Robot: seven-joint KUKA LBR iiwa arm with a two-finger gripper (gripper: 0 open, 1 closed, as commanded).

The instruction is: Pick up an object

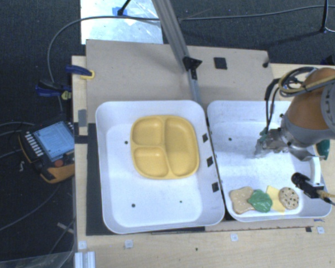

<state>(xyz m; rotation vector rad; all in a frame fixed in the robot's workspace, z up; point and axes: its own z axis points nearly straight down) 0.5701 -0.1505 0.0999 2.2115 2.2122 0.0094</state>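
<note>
Toy food pieces lie in a row along the near edge of the right-hand white plastic bin (pixel 234 116): a tan bread-shaped slice (pixel 241 199), a green leafy piece (pixel 261 200), a yellow wedge (pixel 276 197) and a round speckled cookie (pixel 289 197). At about twelve o'clock from them hangs the gripper (pixel 264 146), over bare bin floor; whether its jaws are apart I cannot tell. Nothing looks grasped, so this seems the approach step: next, travel toward six o'clock and descend on one piece. Farther left, a yellow three-compartment plate (pixel 164 147) sits in the other bin.
</note>
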